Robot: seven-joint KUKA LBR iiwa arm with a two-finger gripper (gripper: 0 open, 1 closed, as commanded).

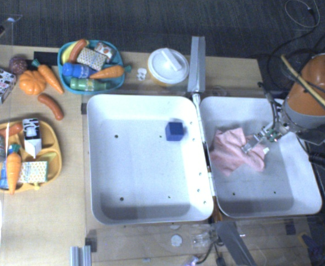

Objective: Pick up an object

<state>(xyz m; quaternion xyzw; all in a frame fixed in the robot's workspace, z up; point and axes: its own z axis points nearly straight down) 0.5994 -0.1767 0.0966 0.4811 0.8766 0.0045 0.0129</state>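
Observation:
A crumpled pink cloth (pixel 234 149) lies in the right bin (pixel 279 201), toward its left side. A small blue cube (pixel 174 130) sits in the left bin (pixel 135 204), near its upper right corner. My gripper (pixel 258 142) reaches in from the right and hangs at the cloth's right edge, its tips close to or touching the fabric. The arm's grey wrist with the orange band (pixel 312 87) stands above the right bin's far right corner.
Left of the bins, a yellow tray (pixel 51 148) and a blue bowl (pixel 90 65) hold toy food; loose toy vegetables lie beside them. A white lidded container (pixel 168 65) stands behind the left bin. Cables run along the right side.

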